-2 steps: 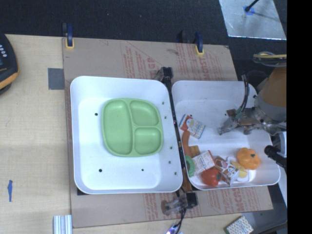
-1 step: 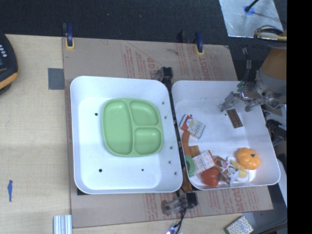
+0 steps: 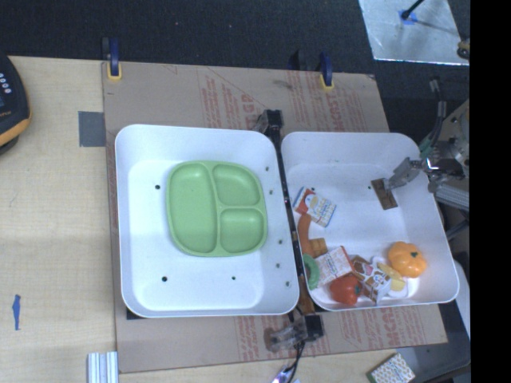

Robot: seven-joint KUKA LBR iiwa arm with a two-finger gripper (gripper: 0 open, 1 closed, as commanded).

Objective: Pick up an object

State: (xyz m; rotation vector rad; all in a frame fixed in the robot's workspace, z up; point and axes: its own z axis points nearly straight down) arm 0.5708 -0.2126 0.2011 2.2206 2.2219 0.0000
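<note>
The right bin (image 3: 363, 154) holds a heap of small items along its near side. Among them are an orange fruit (image 3: 406, 259), a red tomato (image 3: 345, 290), a small white carton (image 3: 316, 207), a brown sausage-shaped piece (image 3: 307, 234) and a few snack packets (image 3: 336, 262). My gripper (image 3: 393, 183) reaches in from the right edge and sits over the bin's bare far-right part, well above the heap in the picture. Its fingers stand apart, open, with nothing between them.
The left bin (image 3: 140, 214) holds a green divided plate (image 3: 216, 207). Both bins rest on a cardboard sheet (image 3: 200, 94) clamped at the back. A dark device (image 3: 9, 102) lies at the far left of the bench.
</note>
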